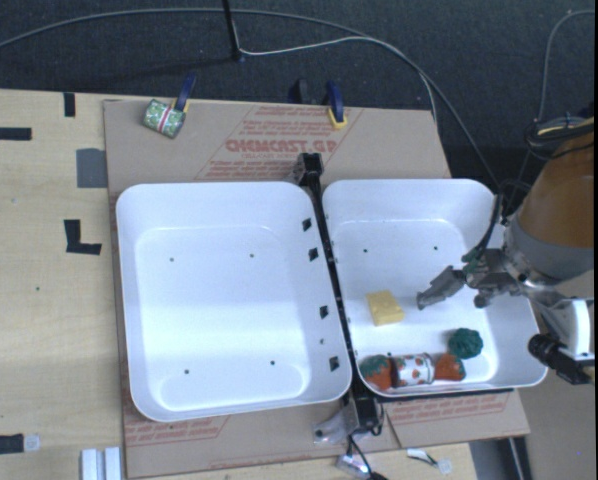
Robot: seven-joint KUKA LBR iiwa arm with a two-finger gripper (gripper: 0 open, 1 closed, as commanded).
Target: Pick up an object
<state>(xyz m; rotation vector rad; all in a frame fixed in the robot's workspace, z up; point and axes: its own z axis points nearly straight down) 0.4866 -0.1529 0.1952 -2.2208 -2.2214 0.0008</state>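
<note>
The gripper (431, 295) hangs over the right bin (399, 200), and whether it is open or closed cannot be told. The yellow block (384, 308), mid-bin toward the front edge, lies just beside it on the divider side.

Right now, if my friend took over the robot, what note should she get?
Gripper: over the right bin, reaching in from the right. Nothing shows between its fingers; whether they are open or shut is hard to tell.
Things: yellow block on the bin floor, just left of and below the gripper. Green ball near the front right. A can lies on its side along the front wall, with an orange-and-green toy at its left end and an orange piece at its right.
Done: nothing picked up.
Left: grab one thing and lift it. The yellow block looks nearest.
</note>
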